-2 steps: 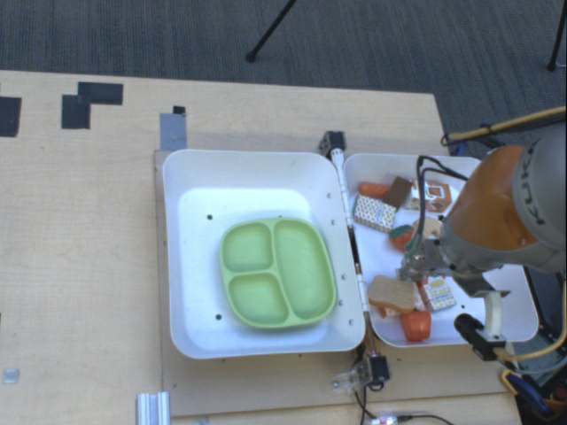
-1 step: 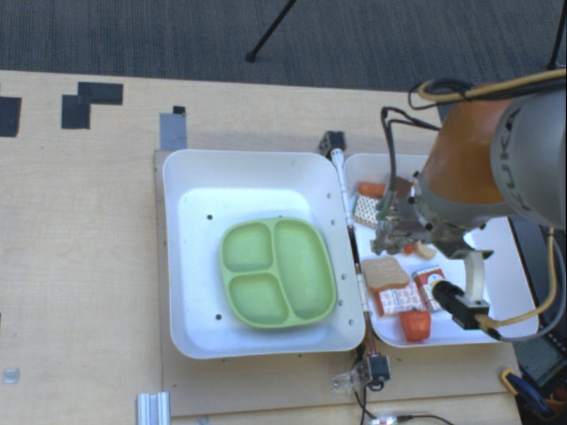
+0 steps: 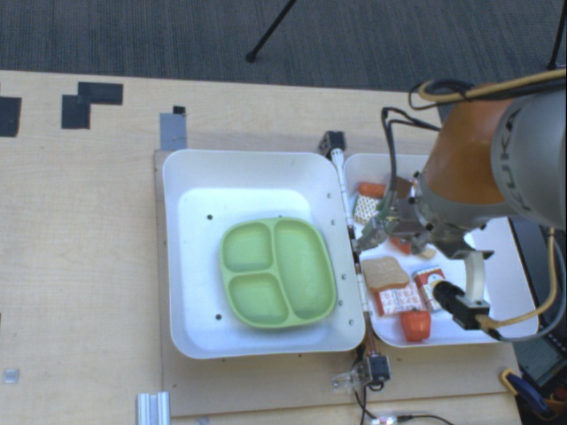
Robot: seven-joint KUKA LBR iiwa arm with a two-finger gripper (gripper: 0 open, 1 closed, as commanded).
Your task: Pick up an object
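The right bin holds several small food items. A tan bread slice lies near its left wall, with a red-and-white packet just in front of it. An orange-red piece sits at the front, an orange piece at the back, and a white patterned packet beside that. My gripper hangs low over the left side of this bin, just behind the bread slice and in front of the patterned packet. The grey and orange wrist hides the bin's middle.
The left bin bears a light green three-compartment plate. The ridge where the two bins meet runs right beside the gripper. Black cables loop off the arm over the right bin's front right.
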